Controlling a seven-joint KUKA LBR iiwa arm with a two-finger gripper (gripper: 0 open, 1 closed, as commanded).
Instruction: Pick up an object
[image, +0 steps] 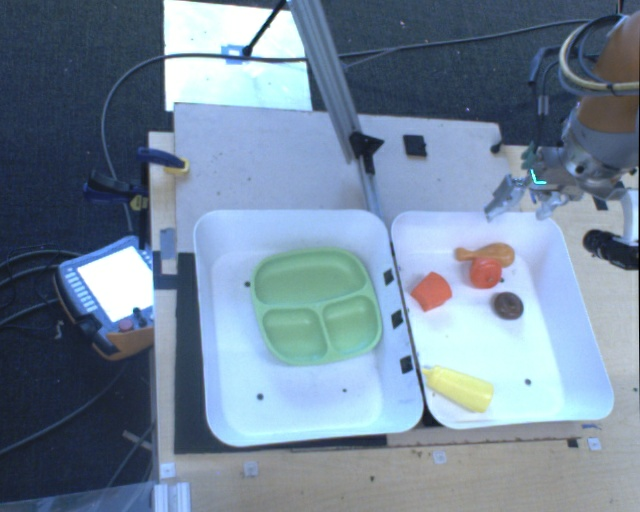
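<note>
Four objects (485, 268) in right bin, below hand (522, 199).

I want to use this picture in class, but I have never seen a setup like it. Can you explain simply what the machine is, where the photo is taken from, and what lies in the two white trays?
One camera looks down at a slant on a bench. The machine at the upper right is a robot arm with an orange band; its gripper hangs over the far edge of the right tray, fingers apart, holding nothing. That tray holds an orange block, an orange toy, a brown disc and a yellow object. The left tray holds a green divided plate.
</note>
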